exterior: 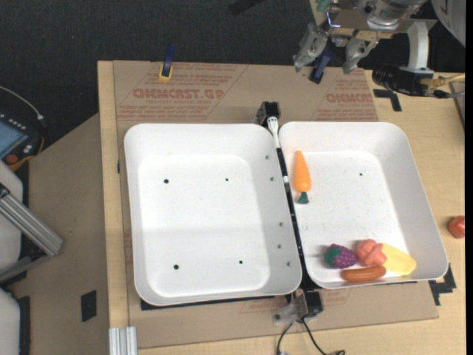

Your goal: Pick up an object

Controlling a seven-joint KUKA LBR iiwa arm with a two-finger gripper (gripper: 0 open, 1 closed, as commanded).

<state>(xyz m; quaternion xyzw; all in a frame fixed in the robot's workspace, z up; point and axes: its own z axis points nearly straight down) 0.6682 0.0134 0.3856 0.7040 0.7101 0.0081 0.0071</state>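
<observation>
My gripper (332, 55) hangs high above the bench's far edge, beyond the right bin (399, 191). Its fingers (309, 52) are spread apart with nothing between them. In the right bin an orange carrot (301, 171) with a green tip lies near the left wall. At the bin's front sit a purple grape bunch (340, 257), a pink-orange fruit (371, 251), a yellow piece (399, 261) and a red sausage (363, 274), clustered together.
The left bin (140, 198) lies beside the right one, joined by a black clip (268, 114) at the far seam. An orange object (457, 227) lies on the bench right of the bins. A blue-yellow clamp (167, 65) sits at the cardboard's far edge.
</observation>
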